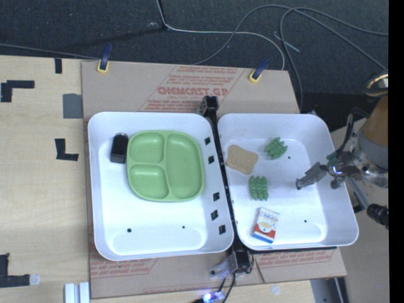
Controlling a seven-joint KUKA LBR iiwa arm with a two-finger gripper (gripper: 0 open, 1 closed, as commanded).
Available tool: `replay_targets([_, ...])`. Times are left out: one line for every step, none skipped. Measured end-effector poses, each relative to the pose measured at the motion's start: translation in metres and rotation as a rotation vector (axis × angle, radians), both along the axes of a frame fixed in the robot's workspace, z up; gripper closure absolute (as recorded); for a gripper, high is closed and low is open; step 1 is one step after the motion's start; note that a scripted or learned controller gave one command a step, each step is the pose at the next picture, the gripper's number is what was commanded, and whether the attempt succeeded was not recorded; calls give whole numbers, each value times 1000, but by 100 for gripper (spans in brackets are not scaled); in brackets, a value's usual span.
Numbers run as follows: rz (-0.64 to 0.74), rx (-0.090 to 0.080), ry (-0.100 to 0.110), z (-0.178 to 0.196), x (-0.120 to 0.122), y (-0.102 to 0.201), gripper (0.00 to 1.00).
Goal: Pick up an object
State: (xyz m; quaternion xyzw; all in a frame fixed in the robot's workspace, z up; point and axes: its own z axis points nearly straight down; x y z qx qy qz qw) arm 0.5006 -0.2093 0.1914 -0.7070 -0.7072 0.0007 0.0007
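Green toy point(258, 187), knobbly and rectangular, lies in the right bin point(315, 232); jaw state unclear.

arm point(379, 147) cut off at right edge; gripper point(314, 175) blurred, finger state unclear.

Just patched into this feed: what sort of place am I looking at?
Probably a robotics lab bench: two white bins clamped onto cardboard, loose cables behind, and test items like a green plate and a small carton.
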Motion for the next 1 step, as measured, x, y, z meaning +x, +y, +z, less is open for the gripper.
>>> replay_targets([0, 1, 4, -61, -4, -7, 0])
